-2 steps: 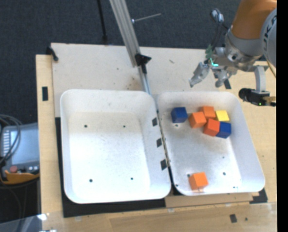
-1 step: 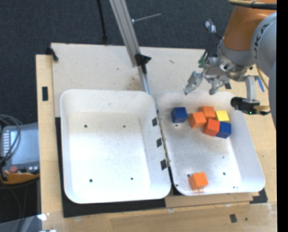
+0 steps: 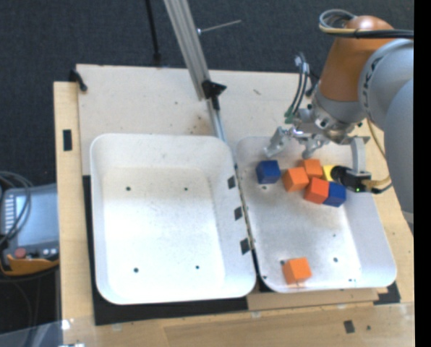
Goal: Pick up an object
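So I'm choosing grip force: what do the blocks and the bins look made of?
The orange block and blue block look like painted wood or hard plastic: matte, crisp-edged, solid coloured. Which one is unclear. The right bin and left bin look like thin moulded plastic: white, rounded corners, speckled with scuffs.

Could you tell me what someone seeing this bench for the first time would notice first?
Most likely the grey arm with its orange band, reaching in from the right, its gripper poised over the far end of the right bin. Just below it sits a bright cluster of orange and blue blocks, with a lone orange block near the bin's front edge.
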You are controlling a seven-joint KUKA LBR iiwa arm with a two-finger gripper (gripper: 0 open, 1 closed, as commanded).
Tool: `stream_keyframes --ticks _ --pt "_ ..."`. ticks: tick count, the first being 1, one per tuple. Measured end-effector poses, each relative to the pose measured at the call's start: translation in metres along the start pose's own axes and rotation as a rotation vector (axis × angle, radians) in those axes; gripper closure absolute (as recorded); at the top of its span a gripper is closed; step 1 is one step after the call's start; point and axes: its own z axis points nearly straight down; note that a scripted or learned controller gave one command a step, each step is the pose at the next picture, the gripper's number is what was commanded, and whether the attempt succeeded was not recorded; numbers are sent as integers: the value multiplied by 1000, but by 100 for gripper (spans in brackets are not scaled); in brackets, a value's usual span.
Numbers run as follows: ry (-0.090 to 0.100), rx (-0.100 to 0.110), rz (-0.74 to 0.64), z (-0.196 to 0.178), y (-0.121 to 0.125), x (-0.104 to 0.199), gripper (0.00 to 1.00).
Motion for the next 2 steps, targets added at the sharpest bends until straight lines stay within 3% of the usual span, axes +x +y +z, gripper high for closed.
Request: stream_keyframes --ticks 1,2 --pt "-1 -6 1 43 -6 1 0" --pt "1 -10 6 30 -5 0 100"
